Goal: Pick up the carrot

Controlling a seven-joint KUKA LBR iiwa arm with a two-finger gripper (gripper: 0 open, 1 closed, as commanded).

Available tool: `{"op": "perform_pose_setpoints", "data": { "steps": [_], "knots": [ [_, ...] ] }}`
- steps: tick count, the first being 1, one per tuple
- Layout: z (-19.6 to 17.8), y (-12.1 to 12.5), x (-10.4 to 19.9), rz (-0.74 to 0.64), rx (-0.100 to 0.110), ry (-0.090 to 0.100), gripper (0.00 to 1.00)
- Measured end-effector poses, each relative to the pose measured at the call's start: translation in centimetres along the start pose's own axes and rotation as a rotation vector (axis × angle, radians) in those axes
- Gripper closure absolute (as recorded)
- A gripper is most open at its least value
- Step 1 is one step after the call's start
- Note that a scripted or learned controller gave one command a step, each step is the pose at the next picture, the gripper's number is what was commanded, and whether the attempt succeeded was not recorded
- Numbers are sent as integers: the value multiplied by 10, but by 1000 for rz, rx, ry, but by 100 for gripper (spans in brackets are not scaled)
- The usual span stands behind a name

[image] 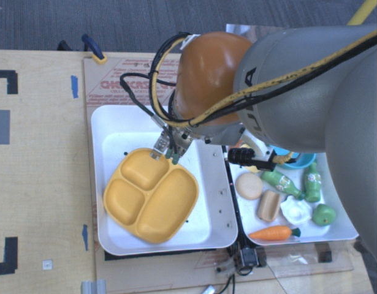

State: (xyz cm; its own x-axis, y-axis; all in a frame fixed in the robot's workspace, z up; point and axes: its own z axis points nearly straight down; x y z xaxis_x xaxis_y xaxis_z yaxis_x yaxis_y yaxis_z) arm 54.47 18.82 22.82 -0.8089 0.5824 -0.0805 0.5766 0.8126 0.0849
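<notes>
Though the hand (170, 147) hovers at the yellow plate's (150, 195) 12 o'clock, grip state unclear, the carrot (273, 233) lies at the right bin's (344, 225) 6 o'clock—probably light, stiff, smooth plastic; pinch mid-body across its width.

Bench (41, 182): light wood top, black tape corner marks + blue tape bits at left. Cardboard sheet (124, 72) w/ red print lies on it. On the cardboard, 2 shallow white bins side by side, touching: left bin (105, 127), right bin (344, 228).
</notes>
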Motion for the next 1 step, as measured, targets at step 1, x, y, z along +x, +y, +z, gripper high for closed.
{"op": "perform_pose_setpoints", "data": {
  "steps": [1],
  "knots": [
    [-8,1,-1,-2,1,-1,100]
  ]
}}
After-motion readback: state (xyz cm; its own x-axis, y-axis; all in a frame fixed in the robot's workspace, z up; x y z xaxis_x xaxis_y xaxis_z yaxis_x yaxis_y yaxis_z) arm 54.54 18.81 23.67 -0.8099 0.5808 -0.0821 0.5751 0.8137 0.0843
